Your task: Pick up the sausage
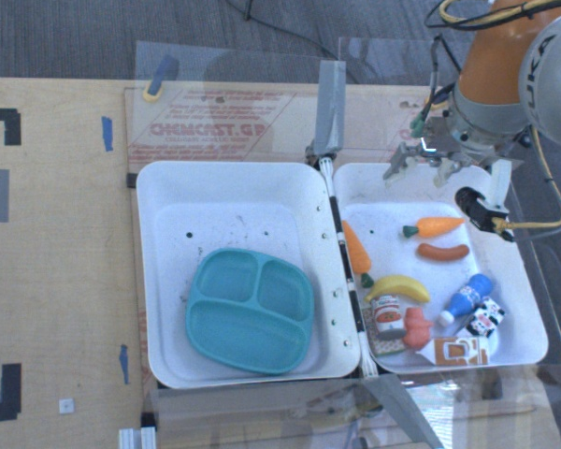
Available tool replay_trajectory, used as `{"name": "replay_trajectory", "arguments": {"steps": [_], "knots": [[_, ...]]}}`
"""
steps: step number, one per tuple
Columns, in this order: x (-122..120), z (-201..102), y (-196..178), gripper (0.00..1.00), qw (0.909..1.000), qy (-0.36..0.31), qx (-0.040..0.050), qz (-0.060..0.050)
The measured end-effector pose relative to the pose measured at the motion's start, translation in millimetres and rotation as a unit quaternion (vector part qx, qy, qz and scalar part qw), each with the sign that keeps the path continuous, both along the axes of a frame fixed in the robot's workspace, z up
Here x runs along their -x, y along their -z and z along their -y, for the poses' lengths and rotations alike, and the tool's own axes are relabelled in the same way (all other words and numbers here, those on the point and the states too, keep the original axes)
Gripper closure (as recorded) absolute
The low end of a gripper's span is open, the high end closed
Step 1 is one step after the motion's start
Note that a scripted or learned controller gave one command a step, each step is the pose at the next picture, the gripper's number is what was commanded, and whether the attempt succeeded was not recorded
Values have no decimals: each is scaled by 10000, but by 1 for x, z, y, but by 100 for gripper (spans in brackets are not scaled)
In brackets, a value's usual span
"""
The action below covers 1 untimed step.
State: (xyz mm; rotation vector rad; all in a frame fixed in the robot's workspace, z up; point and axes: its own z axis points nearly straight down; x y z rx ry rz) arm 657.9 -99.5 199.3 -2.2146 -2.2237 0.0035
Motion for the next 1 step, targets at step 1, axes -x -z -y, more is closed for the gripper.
{"name": "replay_trajectory", "arguments": {"steps": [1], "knots": [[89, 66, 40, 0, 9961, -879, -5, 2]]}}
